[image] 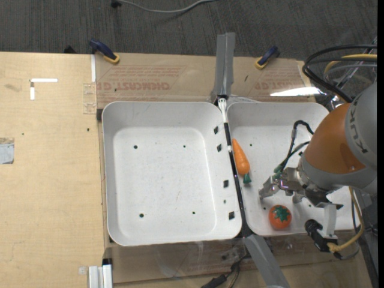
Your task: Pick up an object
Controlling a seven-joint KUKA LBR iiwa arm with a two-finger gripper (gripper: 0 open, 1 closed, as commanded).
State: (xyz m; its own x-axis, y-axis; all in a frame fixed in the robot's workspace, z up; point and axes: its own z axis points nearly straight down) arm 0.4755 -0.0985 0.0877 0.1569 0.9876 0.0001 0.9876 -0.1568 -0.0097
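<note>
My gripper is low in the right bin, lower right of frame. Can't tell how my fingers are set, the wrist blocks the view. Tomato sits just below the gripper on the bin floor, apart from it. Carrot lies to the left, against the bin's left wall, green end pointing down-frame. Left bin is mid-frame.

light: bright, even overhead | shadows: soft | glare: cardboard streak | focus: sharp
</note>
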